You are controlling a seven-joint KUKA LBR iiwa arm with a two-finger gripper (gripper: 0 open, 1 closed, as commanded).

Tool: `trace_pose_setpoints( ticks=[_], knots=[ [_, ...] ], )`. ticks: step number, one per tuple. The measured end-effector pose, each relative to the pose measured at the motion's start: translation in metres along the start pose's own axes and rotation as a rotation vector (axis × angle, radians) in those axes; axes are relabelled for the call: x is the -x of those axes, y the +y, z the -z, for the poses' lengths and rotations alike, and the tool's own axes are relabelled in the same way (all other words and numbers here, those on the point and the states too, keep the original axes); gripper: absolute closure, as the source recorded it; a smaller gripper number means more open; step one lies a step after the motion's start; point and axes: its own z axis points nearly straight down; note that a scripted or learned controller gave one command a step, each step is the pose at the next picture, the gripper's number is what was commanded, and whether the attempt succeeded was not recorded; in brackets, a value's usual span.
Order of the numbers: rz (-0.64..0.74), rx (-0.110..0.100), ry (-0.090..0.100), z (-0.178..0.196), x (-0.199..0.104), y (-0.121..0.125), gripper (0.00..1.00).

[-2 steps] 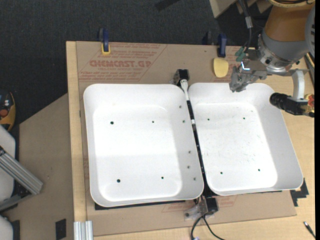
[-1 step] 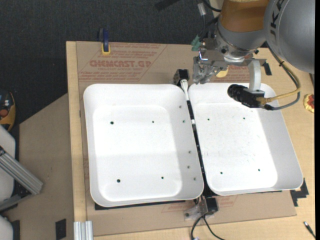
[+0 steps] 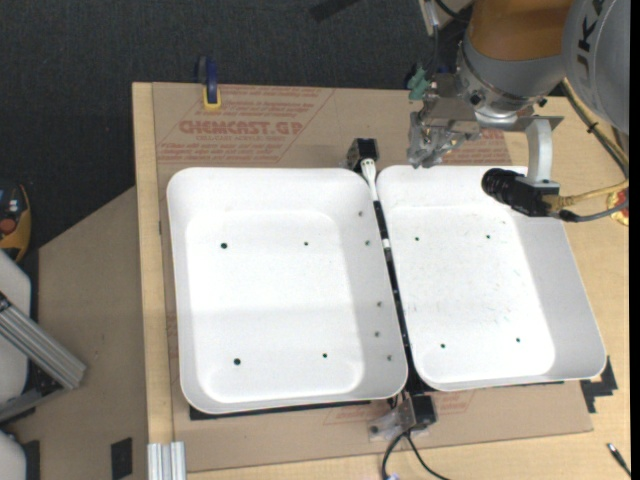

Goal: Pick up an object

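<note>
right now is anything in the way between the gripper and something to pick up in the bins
Nothing visible blocks it. The gripper hangs over the far edge of the right bin, and the way down to that bin's floor is open. No loose object can be seen lying in the right bin or the left bin, so no pick target can be made out.

Smooth white plastic bins [image 3: 270, 193] rest on matt brown cardboard [image 3: 250, 118].

Brown bench [image 3: 150, 268] bears left bin [image 3: 275, 288], right bin [image 3: 490, 283], touching.
</note>
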Motion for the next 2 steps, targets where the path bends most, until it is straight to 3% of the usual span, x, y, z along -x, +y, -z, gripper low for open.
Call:
trace_pose_setpoints(
  ticks=[1,2],
  knots=[
    [0.003,0.001,0.001,-0.080,-0.034,0.056,1.00],
    [0.000,0.002,0.000,-0.035,-0.031,0.043,1.00]
  ],
)
